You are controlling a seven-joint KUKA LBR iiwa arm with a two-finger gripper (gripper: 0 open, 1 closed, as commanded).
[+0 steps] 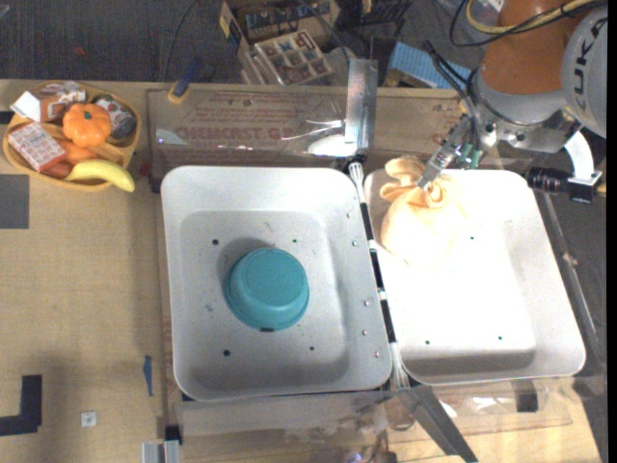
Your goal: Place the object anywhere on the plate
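Note:
A teal round plate (268,287) lies in the middle of the left white bin (193,210). A soft cream-orange cloth bundle (413,222) sits in the far left corner of the right bin (521,287), against the divider between the bins. My gripper (429,183) reaches down from the upper right. Its thin fingers are shut on the bunched, knotted top of the bundle, and the cloth gathers up around the tips. The body of the bundle still rests on the bin floor.
A yellow bowl of toy fruit and small boxes (72,138) stands on the bench at the far left. A clear plastic sheet and a metal bracket (359,104) sit behind the bins. Cables and crates lie beyond the bench.

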